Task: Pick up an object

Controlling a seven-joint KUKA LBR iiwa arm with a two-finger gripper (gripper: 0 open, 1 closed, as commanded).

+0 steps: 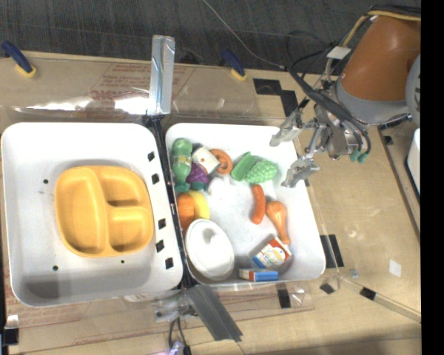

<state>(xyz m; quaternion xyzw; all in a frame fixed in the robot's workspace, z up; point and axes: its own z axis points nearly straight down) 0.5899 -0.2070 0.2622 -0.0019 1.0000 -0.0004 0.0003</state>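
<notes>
Jaws spread apart and holding nothing, the gripper [294, 154] hangs over the right bin [311, 220] rim; drop straight down and a finger may clip that wall, missing the green toy [254, 169] nearby

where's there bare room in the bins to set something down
Left bin: bare floor all around the yellow divided tray, widest along its top and bottom. Right bin: one open patch mid-floor, between the white bowl and the orange sausage. Its left side is crowded with toy food.
</notes>
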